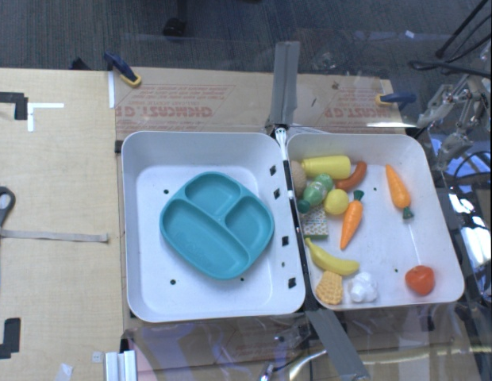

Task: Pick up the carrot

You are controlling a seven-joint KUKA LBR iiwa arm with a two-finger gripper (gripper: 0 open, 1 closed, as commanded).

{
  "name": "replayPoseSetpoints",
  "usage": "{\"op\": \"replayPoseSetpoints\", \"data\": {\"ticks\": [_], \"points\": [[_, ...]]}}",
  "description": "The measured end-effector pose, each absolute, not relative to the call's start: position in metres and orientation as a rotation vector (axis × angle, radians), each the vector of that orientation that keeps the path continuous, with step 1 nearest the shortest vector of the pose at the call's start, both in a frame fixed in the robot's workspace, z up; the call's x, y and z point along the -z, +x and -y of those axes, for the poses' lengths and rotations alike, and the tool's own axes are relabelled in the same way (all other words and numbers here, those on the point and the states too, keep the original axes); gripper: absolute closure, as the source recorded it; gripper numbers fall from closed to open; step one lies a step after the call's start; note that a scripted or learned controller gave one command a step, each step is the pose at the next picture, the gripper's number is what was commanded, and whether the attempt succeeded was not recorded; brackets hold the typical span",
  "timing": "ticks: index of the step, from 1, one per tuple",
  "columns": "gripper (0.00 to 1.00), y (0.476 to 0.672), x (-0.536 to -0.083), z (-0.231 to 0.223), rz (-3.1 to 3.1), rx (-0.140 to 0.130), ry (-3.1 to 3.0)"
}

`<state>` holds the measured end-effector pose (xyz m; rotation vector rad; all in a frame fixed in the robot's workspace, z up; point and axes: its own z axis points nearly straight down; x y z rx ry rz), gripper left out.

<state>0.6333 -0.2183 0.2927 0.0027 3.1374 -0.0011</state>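
We log two carrots (pixel 351 221) (pixel 397 187) in the right bin (pixel 440 236); second at 2 o'clock. Tool state: cannot tell.

Blurred silvery-grey metal framework (pixel 456 105) of thin rods, with dark cables looping just beside it.

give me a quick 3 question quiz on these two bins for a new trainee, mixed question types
1. True or false: the teal three-compartment plastic plate lies in the left white bin.
2. How many orange toy carrots lie in the right white bin?
3. Which item sits nearest the right bin's lower right corner? A) curved yellow toy banana B) round red toy tomato C) yellow toy corn cob

Key: 1 true. 2 two, one beside the cluster, one apart near the right wall. 3 B.
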Motion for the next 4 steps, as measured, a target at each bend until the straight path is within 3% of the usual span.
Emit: {"op": "replayPoseSetpoints", "data": {"ticks": [1, 2, 3, 4], "points": [[0.0, 0.588, -0.175, 0.221, -3.115, 0.001, 0.384], [0.0, 0.632, -0.093, 0.222, -3.111, 0.002, 0.399], [1.0, 0.635, -0.105, 0.22, -3.105, 0.004, 0.391], [1.0, 0.619, -0.172, 0.168, -2.965, 0.001, 1.021]]}}
